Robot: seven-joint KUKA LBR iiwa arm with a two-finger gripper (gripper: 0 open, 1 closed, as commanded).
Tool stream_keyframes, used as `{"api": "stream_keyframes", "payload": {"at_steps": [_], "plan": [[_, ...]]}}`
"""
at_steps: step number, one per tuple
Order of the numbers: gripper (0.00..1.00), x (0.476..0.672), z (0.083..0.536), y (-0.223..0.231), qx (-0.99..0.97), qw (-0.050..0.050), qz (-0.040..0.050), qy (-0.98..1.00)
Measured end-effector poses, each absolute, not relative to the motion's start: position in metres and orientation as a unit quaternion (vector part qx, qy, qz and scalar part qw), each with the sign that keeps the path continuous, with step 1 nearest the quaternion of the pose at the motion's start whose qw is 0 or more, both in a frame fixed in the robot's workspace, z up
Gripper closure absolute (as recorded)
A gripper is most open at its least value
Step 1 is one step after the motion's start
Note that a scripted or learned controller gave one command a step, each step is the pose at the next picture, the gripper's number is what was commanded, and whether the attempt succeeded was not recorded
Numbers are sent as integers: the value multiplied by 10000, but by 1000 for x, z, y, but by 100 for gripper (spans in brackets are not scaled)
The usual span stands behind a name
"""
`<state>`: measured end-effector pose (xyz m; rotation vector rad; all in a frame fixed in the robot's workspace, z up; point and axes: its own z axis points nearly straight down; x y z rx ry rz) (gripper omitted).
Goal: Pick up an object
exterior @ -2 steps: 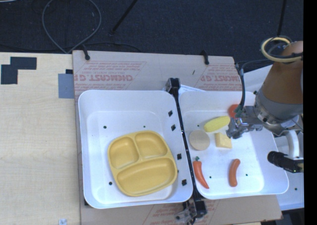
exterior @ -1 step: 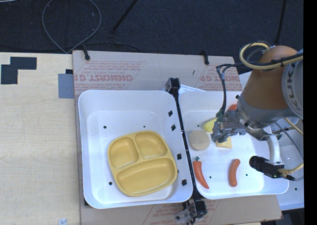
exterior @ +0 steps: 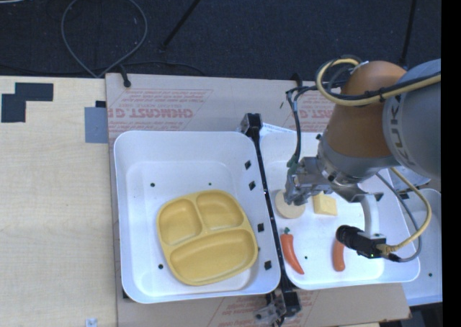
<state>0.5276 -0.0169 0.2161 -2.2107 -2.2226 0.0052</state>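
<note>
My gripper (exterior: 294, 196) hangs low in the right bin (exterior: 403, 271), directly over a round beige disc (exterior: 288, 210) near the bin's left wall. A pale yellow block (exterior: 326, 206) lies just right of the disc. An orange carrot (exterior: 291, 253) lies toward the front left of that bin, and a small orange-red sausage piece (exterior: 338, 255) lies to its right. The bulky grey and orange wrist hides the bin's back half.
The left bin (exterior: 137, 174) holds a yellow divided plate (exterior: 207, 236). A black divider rail (exterior: 263, 196) runs between the two bins. A black cable connector (exterior: 360, 240) hangs over the right bin's front, beside the sausage piece.
</note>
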Motion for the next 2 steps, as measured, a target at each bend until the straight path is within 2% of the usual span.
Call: {"api": "stream_keyframes", "payload": {"at_steps": [1, 2], "plan": [[100, 527, 217, 45, -7049, 36, 23, -7093], [100, 514, 210, 101, -7052, 41, 36, -7089]]}}
